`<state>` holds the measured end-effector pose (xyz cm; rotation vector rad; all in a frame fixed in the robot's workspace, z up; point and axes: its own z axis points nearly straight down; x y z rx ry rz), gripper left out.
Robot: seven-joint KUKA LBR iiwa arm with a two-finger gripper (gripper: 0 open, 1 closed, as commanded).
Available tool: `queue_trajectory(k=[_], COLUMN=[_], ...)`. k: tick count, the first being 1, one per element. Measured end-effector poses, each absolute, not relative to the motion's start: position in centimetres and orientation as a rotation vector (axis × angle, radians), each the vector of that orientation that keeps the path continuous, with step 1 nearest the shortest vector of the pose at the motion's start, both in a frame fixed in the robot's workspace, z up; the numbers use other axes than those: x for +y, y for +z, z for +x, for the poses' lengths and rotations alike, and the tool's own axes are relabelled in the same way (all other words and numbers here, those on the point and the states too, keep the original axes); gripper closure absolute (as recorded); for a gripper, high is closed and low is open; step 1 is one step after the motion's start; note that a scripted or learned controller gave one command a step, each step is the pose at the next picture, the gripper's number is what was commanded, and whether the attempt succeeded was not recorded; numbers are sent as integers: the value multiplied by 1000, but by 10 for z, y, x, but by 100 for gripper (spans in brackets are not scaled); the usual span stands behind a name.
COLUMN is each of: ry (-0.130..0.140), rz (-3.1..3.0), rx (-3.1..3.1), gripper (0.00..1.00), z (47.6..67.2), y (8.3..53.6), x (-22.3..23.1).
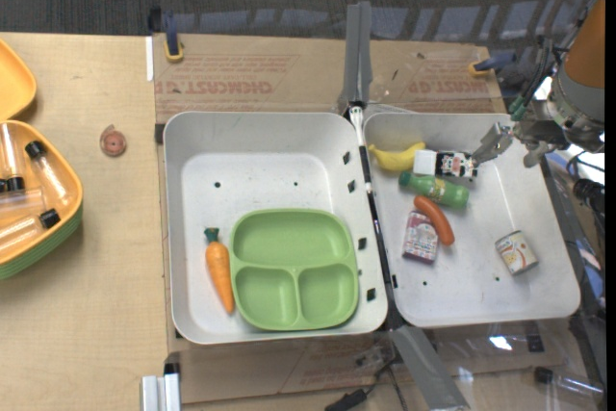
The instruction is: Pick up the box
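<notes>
Looking down, you see the box (pixel 517 253), a small carton lying tilted at the lower right of the right-hand bin (pixel 481 303), apart from the other items. It looks light, stiff and easily crushed, so grip its flat sides. Your tool (pixel 515 141) hovers at the bin's upper right, fingers spread and holding nothing.

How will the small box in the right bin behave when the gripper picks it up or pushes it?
The box looks like a small carton, so it is probably light and may dent under a hard squeeze. Its flat faces suggest it would slide, not roll, on the right bin. It lies apart from the other items, so a push should disturb nothing else.
</notes>
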<state>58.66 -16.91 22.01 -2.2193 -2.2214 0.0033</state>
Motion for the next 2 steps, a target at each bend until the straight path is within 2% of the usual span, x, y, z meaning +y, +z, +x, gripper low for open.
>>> queue_trajectory(k=[1,2], ry=[3,2], rz=[-1972,-1711], rx=[-2442,-2632], gripper=[0,0], z=[551,513], y=[194,150], x=[-79,-99])
